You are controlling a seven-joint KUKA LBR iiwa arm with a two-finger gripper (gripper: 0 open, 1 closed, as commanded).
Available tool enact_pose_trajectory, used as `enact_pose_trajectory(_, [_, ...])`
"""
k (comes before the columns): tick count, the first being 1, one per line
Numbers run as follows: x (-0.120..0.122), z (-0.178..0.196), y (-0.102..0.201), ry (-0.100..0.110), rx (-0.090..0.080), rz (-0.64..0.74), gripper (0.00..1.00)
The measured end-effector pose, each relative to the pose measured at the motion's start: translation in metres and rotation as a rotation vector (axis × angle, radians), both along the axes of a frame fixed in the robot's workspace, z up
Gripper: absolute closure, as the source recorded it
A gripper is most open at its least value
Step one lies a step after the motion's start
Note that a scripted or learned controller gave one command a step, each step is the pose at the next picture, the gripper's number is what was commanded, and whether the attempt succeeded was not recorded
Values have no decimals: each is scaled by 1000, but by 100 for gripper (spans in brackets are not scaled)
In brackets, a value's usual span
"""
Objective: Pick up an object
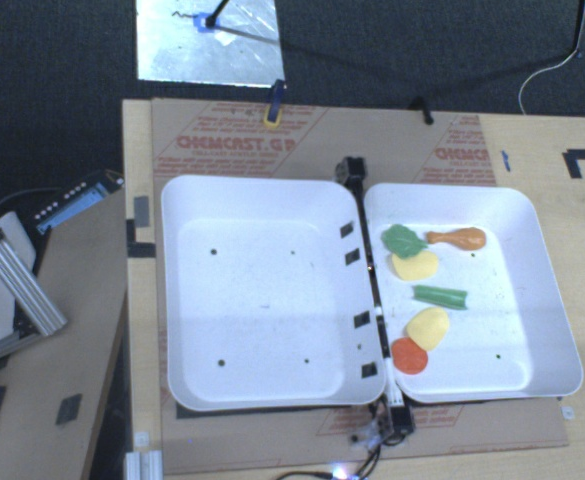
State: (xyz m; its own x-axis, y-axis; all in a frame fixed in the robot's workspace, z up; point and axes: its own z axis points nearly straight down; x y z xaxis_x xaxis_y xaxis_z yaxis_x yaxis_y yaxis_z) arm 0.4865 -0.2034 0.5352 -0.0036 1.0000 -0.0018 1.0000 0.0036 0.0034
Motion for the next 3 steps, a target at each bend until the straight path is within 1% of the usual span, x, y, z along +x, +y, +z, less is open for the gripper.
enact_pose_trajectory(2, [0, 0, 7, 0, 0, 0, 100])
enact_pose_trajectory(3, [0, 0, -1, 0, -1, -2, 100])
